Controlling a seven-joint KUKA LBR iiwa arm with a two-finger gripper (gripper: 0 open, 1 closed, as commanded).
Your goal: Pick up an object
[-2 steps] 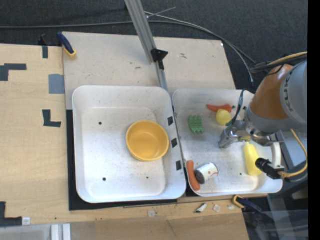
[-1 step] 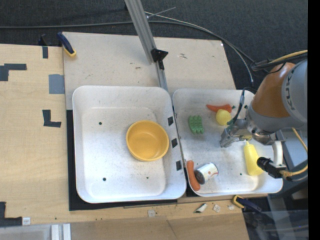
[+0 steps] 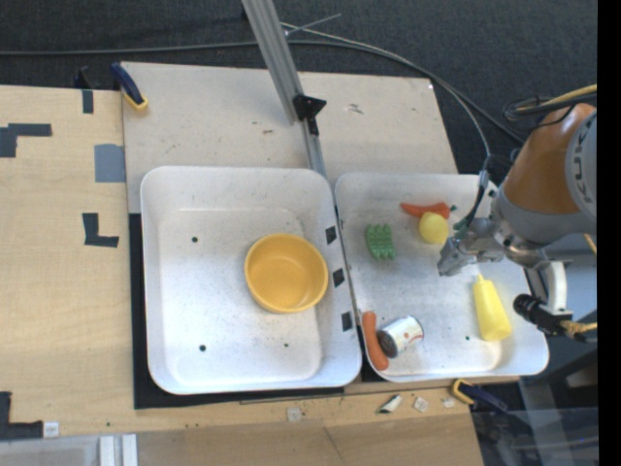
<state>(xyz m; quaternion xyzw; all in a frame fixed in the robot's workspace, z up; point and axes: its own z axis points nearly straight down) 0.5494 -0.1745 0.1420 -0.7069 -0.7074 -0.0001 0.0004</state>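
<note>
White plastic makes up the two shallow bins that sit side by side on the table (image 3: 58,260), whose pale wooden top carries a few dark tape marks on its left. The left bin (image 3: 184,260) holds a yellow bowl (image 3: 285,273), upright and right of the bin's middle. The right bin (image 3: 427,343) holds the smaller things.

Grey with an orange band, the arm (image 3: 553,183) reaches in from the right and hangs over the right bin's right side. Its gripper (image 3: 454,258) points down to the bin floor, just below a small yellow ball (image 3: 433,227) and just left of the upper end of a yellow bottle-shaped object (image 3: 490,308). Whether its tips are apart or together cannot be told from this angle, and nothing shows between them.

A slim metal pole (image 3: 277,51) slants down from the top edge to the gap between the bins.

The yellow bottle-shaped object lies lengthwise near the right wall. A green ridged block (image 3: 380,241) rests near the left wall. An orange carrot-shaped piece (image 3: 425,208) lies touching the ball's upper edge. At the front left corner, a small silver-and-white can (image 3: 401,335) lies on its side beside another orange stick (image 3: 375,340).
</note>
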